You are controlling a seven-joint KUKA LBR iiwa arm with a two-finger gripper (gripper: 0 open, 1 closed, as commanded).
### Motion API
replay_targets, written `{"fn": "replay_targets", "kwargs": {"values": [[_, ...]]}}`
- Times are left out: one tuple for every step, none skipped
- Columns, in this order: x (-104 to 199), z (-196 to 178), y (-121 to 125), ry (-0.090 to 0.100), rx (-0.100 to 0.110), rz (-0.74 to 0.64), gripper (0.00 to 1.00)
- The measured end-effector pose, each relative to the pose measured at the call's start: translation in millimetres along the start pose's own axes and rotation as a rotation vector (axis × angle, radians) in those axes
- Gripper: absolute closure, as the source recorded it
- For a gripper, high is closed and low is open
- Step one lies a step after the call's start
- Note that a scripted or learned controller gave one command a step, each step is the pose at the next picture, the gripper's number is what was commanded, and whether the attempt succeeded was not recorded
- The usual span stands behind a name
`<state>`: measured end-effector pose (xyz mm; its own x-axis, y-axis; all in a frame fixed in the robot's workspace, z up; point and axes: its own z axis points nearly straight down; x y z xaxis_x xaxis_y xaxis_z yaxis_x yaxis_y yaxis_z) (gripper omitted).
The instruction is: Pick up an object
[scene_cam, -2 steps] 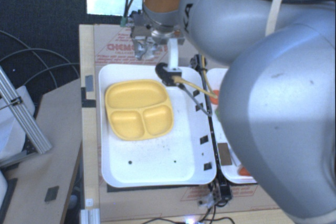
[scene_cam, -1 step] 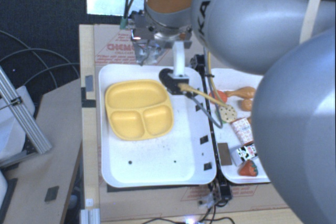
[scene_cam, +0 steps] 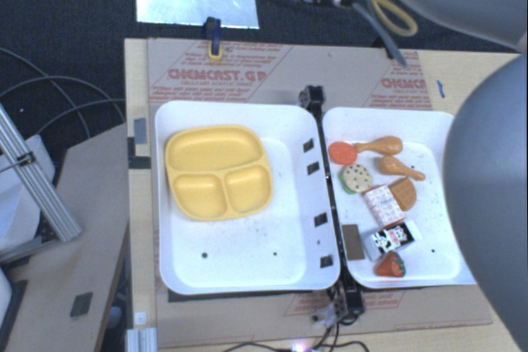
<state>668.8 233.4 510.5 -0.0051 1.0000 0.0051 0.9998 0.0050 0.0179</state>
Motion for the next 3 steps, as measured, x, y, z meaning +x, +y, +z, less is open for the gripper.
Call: {"fn": "replay_targets", "kwargs": {"values": [[3.3, -32.7, -156.3, 0.003, 0.010, -0.004, 1.00], [0.9, -26.0, -119.0, -0.005, 0.016, 0.006, 1.00], [2.0, 92.3, -186.0, -0.008, 0.027, -0.001, 1.00]]}}
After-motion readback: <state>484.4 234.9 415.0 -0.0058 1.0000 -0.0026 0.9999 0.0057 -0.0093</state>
